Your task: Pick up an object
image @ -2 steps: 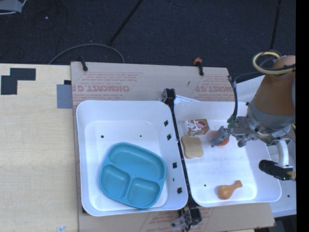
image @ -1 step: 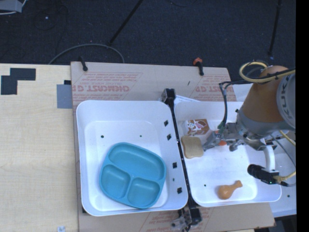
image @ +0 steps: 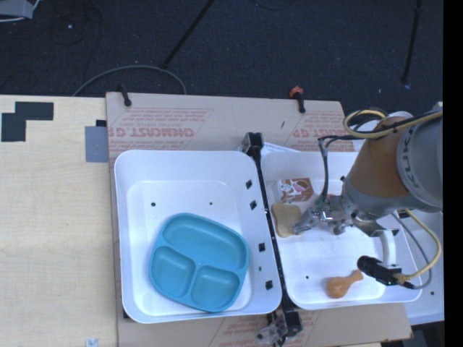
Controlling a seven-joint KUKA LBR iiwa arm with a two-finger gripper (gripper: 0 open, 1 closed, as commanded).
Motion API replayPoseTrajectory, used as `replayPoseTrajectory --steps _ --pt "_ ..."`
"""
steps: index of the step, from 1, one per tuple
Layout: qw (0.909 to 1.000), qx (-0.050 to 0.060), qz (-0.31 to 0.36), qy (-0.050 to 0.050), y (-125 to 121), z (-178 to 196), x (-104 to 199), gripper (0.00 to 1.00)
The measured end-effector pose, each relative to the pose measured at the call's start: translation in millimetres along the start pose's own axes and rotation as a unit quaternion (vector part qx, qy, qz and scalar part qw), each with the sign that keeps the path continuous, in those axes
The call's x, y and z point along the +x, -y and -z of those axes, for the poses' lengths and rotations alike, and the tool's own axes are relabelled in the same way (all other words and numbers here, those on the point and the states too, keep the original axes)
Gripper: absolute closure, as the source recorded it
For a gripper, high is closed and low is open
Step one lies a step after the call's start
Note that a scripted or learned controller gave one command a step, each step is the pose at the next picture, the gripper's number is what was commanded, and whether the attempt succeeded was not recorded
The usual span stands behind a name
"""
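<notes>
In the camera view, we are looking down on two white bins sitting side by side on the tabletop. The left bin is holding a blue divided plate, lying flat toward its lower middle.

The right bin is holding three things. A tan, flat piece is lying near the bin's left wall, its long axis running roughly up and down the view. Just above it, a small brown and white packet is resting, lying close to level across the view. Toward the bin's lower right, an orange-tan drumstick-shaped toy is lying on a slant, its thin end pointing up and right, its thick end down and left.

The arm is reaching in from the right, and the gripper is hovering just beside the tan piece's right edge. Its fingers are pointing left toward that piece, but we cannot tell whether they are spread or closed, nor whether they are touching it.
</notes>
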State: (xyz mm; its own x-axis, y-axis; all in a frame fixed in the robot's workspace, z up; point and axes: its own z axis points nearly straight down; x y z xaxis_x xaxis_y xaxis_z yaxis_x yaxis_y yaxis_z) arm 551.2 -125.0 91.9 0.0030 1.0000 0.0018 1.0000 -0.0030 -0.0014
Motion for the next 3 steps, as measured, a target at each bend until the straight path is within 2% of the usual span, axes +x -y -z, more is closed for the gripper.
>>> replayPoseTrajectory --steps 1,2,3 --pt "1.0000 0.000 -0.002 -0.001 0 13 -1 1.00" --pt "1.0000 -0.002 0.000 0.001 0 75 -5 1.00" --pt "1.0000 -0.001 0.002 0.001 -7 121 -11 1.00"
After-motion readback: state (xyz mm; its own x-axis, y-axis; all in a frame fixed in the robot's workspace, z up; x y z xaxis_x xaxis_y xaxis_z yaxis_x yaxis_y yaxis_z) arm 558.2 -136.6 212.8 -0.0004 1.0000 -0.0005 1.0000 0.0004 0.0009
